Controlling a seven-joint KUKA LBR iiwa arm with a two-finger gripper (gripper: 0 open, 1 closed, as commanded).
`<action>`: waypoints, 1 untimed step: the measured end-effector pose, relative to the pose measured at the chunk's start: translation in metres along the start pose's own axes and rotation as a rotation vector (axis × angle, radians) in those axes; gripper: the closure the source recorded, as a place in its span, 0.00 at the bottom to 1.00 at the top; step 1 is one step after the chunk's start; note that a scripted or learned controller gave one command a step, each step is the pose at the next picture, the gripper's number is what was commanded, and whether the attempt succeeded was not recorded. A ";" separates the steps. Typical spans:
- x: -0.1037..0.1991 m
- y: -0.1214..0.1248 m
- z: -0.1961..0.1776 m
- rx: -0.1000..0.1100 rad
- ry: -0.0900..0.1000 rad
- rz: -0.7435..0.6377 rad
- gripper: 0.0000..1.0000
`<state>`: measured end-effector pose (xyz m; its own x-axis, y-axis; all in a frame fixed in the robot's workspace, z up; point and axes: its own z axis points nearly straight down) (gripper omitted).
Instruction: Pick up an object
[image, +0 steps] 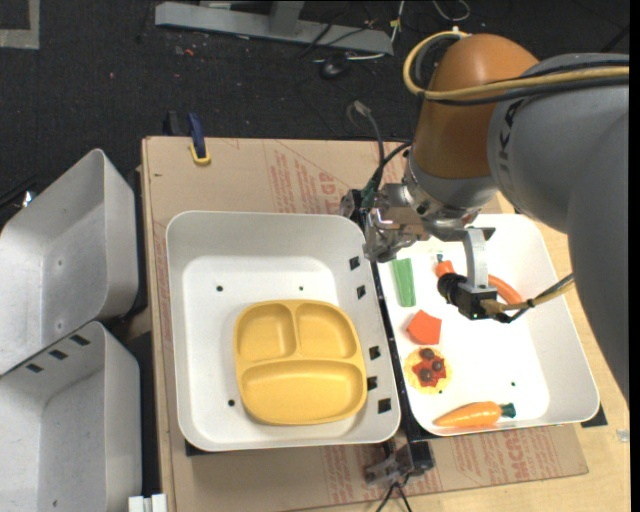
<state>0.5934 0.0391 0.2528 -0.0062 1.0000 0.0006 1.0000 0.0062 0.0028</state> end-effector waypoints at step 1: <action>0.036 0.036 0.014 0.000 0.000 0.000 1.00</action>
